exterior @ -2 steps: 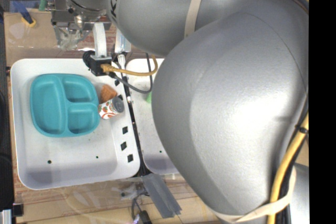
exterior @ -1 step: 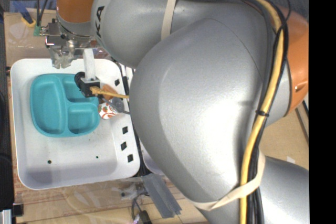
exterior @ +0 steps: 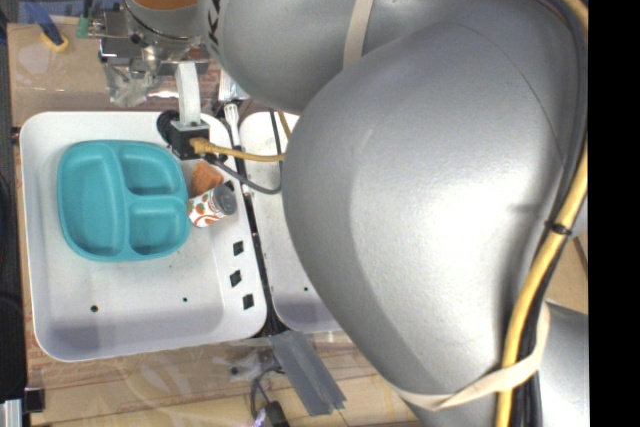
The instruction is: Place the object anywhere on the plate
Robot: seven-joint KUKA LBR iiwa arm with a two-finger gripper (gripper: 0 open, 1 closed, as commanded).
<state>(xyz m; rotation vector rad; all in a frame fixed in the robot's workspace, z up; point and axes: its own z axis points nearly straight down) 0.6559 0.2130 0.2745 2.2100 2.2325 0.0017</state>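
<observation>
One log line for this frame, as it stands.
teal divided plastic plate in left white bin | small orange-and-white object beside plate's right rim, off plate | gripper near bin's far edge | placement not done

teal plate [exterior: 118,200] in left bin [exterior: 60,320] | small patterned object [exterior: 207,208] just beside its right edge

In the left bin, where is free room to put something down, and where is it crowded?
The widest bare floor of the left bin lies between the teal plate and the bin's near wall. The plate's compartments also look bare. It is crowded at the plate's right edge, around the small orange-and-white object.
</observation>
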